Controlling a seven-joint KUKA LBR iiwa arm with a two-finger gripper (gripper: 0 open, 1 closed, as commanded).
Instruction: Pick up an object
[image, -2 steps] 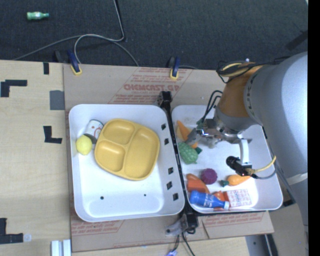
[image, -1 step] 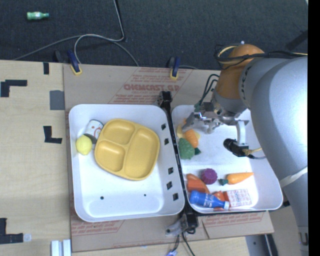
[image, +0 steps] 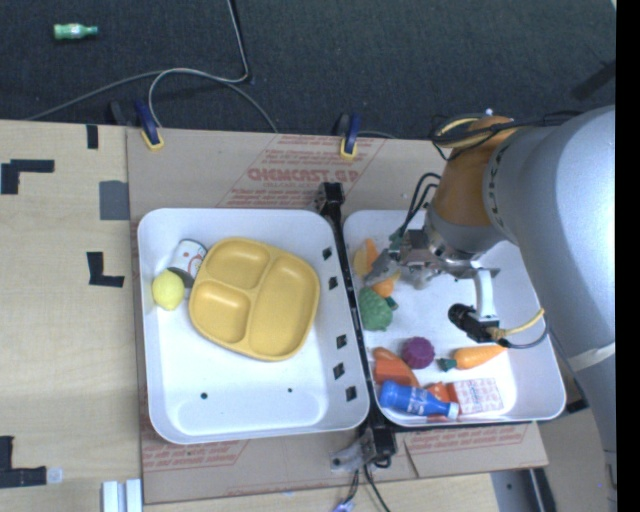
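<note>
My gripper (image: 382, 266) hangs low over the upper left part of the right bin (image: 530, 300). It is right beside an orange piece (image: 367, 250) and just above a green broccoli-like toy (image: 377, 311). I cannot see anything held in it. Further down the same bin lie a purple ball (image: 418, 352), a carrot (image: 478, 355), a red-orange pepper (image: 392, 366), a blue bottle (image: 418, 401) and a white and red packet (image: 480, 394).
The left bin (image: 240, 405) holds a yellow divided plate (image: 253, 298), a yellow lemon (image: 168, 291) and a small white tin (image: 188, 257). A black clip (image: 330, 196) sits on the rim between the bins. The grey arm (image: 560, 210) covers the right bin's far right side.
</note>
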